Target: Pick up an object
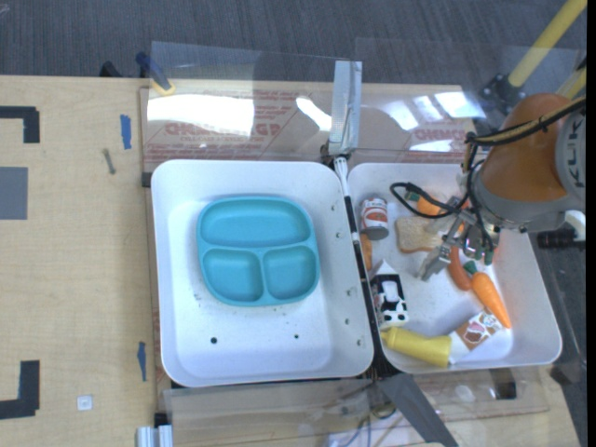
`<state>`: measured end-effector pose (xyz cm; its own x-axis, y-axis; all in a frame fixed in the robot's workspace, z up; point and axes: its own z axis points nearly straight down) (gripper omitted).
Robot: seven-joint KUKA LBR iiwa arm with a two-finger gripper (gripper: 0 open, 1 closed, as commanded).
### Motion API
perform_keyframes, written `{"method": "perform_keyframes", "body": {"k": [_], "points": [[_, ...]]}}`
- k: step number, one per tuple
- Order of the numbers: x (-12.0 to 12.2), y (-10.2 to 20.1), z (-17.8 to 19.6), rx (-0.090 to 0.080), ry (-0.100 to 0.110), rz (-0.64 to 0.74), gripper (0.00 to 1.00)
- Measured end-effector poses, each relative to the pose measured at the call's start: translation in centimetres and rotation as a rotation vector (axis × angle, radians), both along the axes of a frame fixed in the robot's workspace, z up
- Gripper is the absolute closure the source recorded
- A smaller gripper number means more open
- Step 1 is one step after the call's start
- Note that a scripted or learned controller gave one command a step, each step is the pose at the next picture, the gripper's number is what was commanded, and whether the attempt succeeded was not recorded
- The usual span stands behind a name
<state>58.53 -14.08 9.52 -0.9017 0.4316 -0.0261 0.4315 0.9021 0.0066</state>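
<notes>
Overhead slanted view of two white bins on the tabletop (pixel 74 250). The left bin (pixel 177 343) carries a blue divided tray (pixel 258 250). The right bin (pixel 535 338), taken here as the landmark, carries the loose objects: a small red-and-white can (pixel 374 214) near its upper-left corner, a tan bread-like slice (pixel 416 235) just right of the can, a black-and-white cow figure (pixel 391 298) along its left wall, a yellow corn-like piece (pixel 419 345) along its lower wall, a small wedge with a red label (pixel 476 331) just right of that, and an orange carrot (pixel 488 296) in its right half.

The arm enters over the bin's upper-right corner, and the gripper (pixel 454 250) hangs above the bin's centre, between the slice and the carrot's leafy end. Whether the jaws are apart or together cannot be told; nothing is seen clamped between them.

The carrot, the likeliest target, appears to be a light, rigid plastic toy with a smooth, tapering and probably slippery surface. A grasp across its thicker upper half, perpendicular to its long axis, looks safest.
</notes>
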Motion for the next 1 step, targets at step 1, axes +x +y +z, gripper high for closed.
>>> {"method": "perform_keyframes", "body": {"k": [1], "points": [[-6.41,-3.47,-0.08,-0.003,0.002,0.052,0.00]]}}
